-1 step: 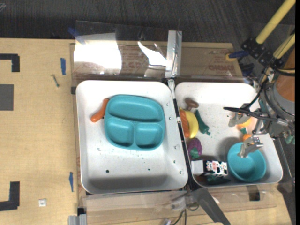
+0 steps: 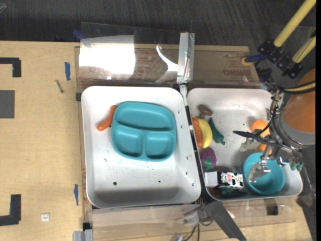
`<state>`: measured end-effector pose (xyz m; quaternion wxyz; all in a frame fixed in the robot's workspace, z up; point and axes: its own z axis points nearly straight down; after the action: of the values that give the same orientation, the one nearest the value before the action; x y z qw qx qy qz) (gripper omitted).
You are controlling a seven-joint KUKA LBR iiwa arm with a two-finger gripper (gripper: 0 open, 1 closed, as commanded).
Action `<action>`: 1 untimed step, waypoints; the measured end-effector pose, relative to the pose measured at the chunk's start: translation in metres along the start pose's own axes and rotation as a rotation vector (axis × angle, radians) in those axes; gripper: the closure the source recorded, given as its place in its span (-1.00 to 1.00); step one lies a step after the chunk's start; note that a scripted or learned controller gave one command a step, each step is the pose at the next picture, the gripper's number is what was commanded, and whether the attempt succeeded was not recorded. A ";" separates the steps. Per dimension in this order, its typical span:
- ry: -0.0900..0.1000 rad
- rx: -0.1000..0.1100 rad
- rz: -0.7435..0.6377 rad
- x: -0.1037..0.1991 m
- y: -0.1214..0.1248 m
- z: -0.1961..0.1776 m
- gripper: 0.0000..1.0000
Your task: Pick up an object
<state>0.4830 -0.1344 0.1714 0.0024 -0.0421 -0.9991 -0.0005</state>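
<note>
Teal bowl in right bin | hand low over bowl, grip state: cannot tell | step: approach/grasp | next: confirm hold, then lift.

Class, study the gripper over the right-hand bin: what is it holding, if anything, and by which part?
It cannot be told. The gripper hangs over the teal bowl in the right bin, but no object is visibly between its fingers.
</note>
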 end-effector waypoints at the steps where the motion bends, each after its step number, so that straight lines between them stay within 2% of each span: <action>1: -0.012 0.001 0.077 0.000 -0.021 0.080 -1.00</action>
<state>0.4813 -0.1558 0.0918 -0.0038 -0.0806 -0.9967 0.0004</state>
